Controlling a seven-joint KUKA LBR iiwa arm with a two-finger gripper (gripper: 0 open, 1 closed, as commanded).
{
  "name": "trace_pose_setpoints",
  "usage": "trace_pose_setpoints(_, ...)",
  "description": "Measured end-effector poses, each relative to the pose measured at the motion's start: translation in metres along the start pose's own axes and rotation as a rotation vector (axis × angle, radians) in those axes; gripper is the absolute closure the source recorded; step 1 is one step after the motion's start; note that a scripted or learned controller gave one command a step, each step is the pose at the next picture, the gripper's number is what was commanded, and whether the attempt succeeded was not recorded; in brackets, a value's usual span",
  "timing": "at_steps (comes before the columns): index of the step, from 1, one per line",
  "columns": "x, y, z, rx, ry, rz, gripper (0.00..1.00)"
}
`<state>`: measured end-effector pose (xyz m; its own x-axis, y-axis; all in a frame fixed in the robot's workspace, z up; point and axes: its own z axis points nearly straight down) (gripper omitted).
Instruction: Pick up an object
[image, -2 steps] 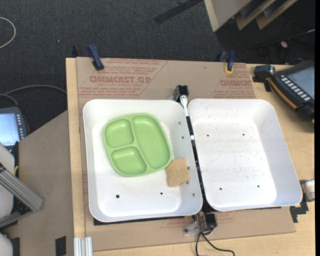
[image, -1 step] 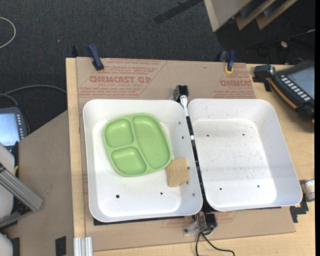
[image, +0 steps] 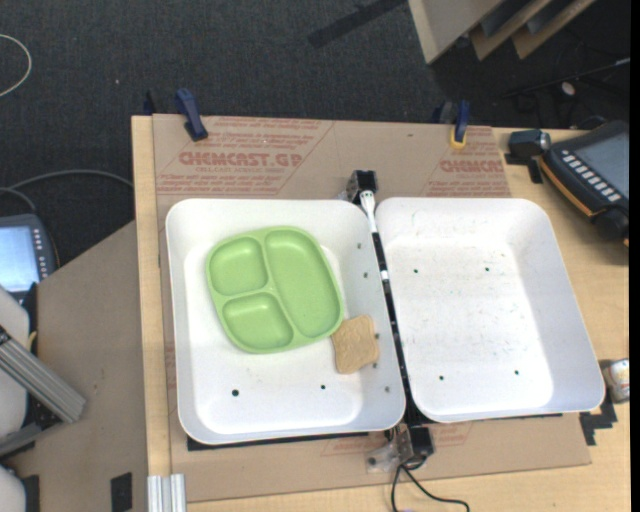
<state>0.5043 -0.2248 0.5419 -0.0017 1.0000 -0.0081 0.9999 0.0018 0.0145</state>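
Two shallow white bins sit side by side on a brown cardboard sheet (image: 240, 150) printed with red lettering. I am looking down on them at a slant through the fixed camera.

I cannot tell whether the gripper is open, closed or holding anything. With no fix on it, I give places by the side its arm reaches in from, which is the right of this view.

The far bin (image: 190, 330), on the left, holds both objects. A light green plate (image: 275, 290) lies flat in the middle of it. The plate has rounded corners and is divided into three compartments. It is turned slightly askew to the bin walls.

A small tan square piece (image: 355, 345), rough like cork or sponge, lies flat on the bin floor. It touches the plate's lower corner on the arm's side and sits just beside the wall shared with the other bin.

The near bin (image: 480, 300), on the right, shows a white floor with faint dark specks. A thin black strip (image: 385, 290) runs along the seam between the two bins.

A blue clamp (image: 190, 113) grips the back edge of the cardboard behind the far bin. A second clamp (image: 460, 125), blue and yellow, grips it behind the near bin. A dark handheld control unit (image: 590, 175) lies on the bench at the right.
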Motion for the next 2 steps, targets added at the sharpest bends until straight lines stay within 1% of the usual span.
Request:
trace_pose_setpoints(1,0.015,-0.029,0.138,0.028,0.014,0.003,1.00)
trace_pose_setpoints(2,0.012,0.003,-0.002,-0.004,0.000,-0.001,1.00)
